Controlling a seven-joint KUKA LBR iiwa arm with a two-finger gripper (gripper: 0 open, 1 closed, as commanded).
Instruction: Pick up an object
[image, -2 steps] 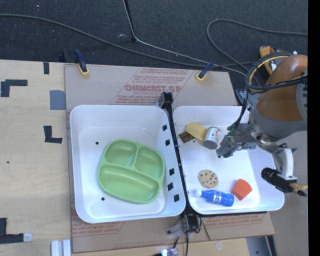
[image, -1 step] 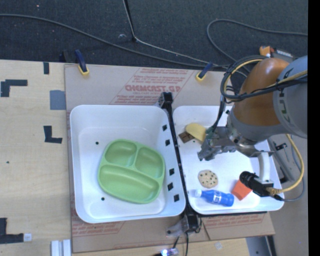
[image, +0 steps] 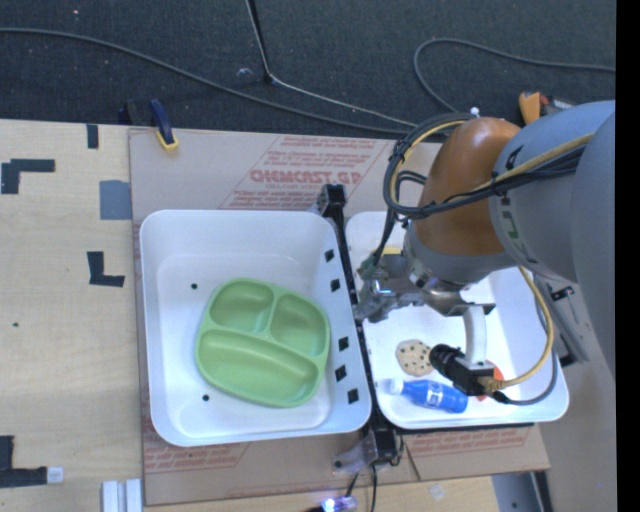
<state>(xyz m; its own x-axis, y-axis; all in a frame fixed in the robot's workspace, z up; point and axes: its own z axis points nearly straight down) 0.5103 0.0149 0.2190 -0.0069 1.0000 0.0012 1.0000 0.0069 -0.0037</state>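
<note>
Just below the jaws (image: 385, 295), in the right bin (image: 530, 415): a speckled cookie (image: 413, 356) and a blue bottle (image: 432, 394). Well left, a green tray (image: 264, 342). Jaw opening: cannot tell.

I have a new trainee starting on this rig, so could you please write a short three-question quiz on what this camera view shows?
1. True or false: the green divided plate lies in the left bin.
2. Which item lies nearest the right bin's front wall?
A. the blue and white bottle
B. the speckled round cookie
C. the green divided plate
3. Fill in: the arm hangs over the ____ bin.

Key:
1. True.
2. A; the bottle lies on its side just in front of the cookie.
3. Right.
</note>
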